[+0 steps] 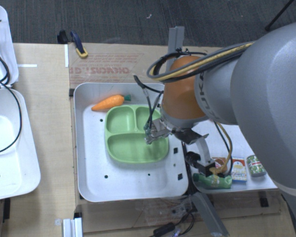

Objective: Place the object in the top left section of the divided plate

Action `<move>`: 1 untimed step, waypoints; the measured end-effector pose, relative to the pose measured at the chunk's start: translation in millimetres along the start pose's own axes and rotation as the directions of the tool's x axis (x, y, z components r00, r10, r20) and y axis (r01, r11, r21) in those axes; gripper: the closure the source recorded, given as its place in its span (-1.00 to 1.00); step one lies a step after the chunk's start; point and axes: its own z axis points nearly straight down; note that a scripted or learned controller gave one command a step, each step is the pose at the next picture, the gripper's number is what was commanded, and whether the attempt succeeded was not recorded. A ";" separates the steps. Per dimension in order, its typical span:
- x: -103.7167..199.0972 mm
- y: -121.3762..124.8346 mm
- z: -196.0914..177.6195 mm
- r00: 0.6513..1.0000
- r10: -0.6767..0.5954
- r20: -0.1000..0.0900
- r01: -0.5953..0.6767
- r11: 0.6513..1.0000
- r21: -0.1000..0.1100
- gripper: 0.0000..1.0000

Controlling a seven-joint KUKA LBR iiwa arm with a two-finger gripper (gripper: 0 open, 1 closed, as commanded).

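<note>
A green divided plate [119, 147] lies in the left bin [91, 147], with two small sections at its far side and one large section nearest the front. An orange carrot [108, 102] with a green top rests on the bin floor just beyond the plate's top left section. My gripper [151, 135] hangs over the plate's right side, near the divider between the top right section and the large one. I see nothing between its fingers.
The arm's grey body and orange band cover most of the right bin [214, 132]. Small items lie at that bin's front: a green packet [214, 181], a small carton [238, 169] and a green can [256, 166]. Another white bin [10, 147] with black cables sits far left.
</note>
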 end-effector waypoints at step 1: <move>42.3 57.9 -57.0 0.998 -0.070 -0.005 0.070 0.997 0.014 1.00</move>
